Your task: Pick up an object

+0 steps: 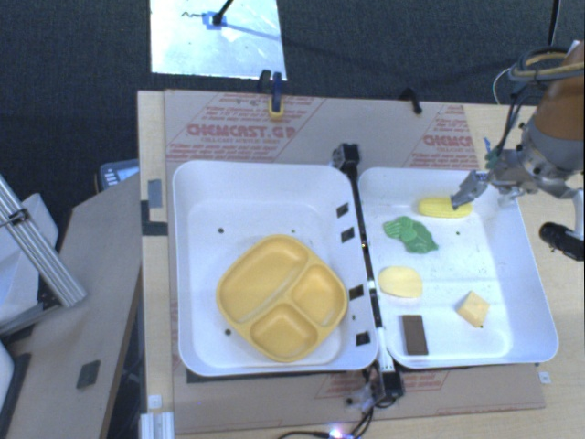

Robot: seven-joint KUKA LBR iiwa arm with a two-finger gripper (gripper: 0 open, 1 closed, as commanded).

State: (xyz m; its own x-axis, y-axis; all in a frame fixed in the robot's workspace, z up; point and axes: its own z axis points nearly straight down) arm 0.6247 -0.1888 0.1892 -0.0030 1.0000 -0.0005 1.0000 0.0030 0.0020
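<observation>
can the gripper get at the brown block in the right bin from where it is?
Probably yes. The gripper sits by the corn at the far side; the brown block lies flat at the near edge, nothing on it.

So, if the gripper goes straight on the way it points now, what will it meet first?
Most likely the yellow corn-like piece: the gripper points down-left at its right end. Depth is unclear, so contact cannot be confirmed.

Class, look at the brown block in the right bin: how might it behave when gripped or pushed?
The brown block lies flat, so it probably slides rather than rolls. Its straight edges suggest stiffness. Low on the bin floor, it may be awkward to pinch.
</observation>
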